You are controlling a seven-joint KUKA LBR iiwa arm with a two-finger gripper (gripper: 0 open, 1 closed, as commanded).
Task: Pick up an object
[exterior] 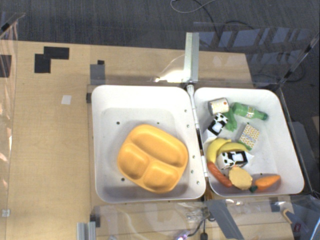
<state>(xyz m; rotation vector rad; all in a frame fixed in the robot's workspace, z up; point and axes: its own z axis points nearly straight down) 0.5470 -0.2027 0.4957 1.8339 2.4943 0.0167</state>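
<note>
On the tabletop (50, 134), two white bins side by side. Over in the left bin (102, 134), just one big item: a yellow divided plate (152, 157), lying flat near the middle, slightly toward the near side. Across in the right bin (289, 139), a crowded pile of candidates for the pick. At the far side, a small white cup (218, 105) on its side, next to a green bottle (248, 112). Just nearer, a black-and-white block (216, 124) and a patterned packet (249, 135). Nearer again, a banana (219, 148) curled against a second black-and-white piece (235, 158). Along the near wall, a red pepper (218, 174), a tan round biscuit (240, 178) and an orange carrot (266, 181). Pincer state: cannot tell.
</note>
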